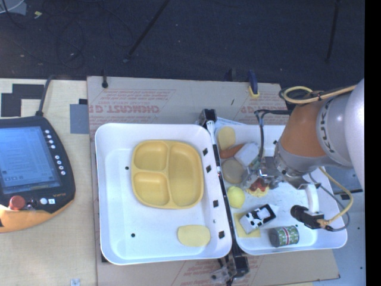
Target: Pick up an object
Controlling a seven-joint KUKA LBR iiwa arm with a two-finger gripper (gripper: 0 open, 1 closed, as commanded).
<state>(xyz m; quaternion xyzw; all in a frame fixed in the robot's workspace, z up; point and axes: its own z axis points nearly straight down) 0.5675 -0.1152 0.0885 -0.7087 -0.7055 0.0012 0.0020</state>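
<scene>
Grey and orange, the arm (309,139) bends down into the right bin (339,238), its gripper (260,177) low over a red-and-yellow object (259,186) near the divider; whether it grips anything cannot be told. Toys crowd that spot. Beyond the divider, the left bin (113,219) has bare floor around a yellow tray (166,173).

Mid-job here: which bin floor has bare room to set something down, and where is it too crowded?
Left bin: bare floor below the yellow divided plate, left of the pale yellow piece, plus a strip along its left wall. Right bin: crowded, with the gripper low among small items, a can and black-and-white toy nearby.
</scene>
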